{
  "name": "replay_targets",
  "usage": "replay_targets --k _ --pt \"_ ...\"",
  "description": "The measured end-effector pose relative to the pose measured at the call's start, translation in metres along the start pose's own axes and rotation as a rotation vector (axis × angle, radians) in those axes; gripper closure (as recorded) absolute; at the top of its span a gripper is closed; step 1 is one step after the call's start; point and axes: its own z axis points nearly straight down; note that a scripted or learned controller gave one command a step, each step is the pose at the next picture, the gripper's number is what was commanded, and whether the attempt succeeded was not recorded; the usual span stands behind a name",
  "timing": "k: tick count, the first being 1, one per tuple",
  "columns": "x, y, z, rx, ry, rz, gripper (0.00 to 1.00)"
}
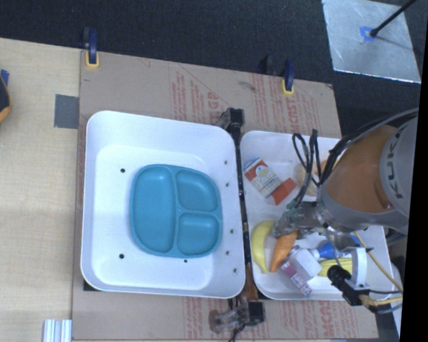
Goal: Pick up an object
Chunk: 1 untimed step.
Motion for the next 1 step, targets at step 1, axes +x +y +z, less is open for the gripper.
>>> replay_targets --k 1 --pt "0.0737 0.044 -0.0905 -0.001 0.004 0.002 1.0"
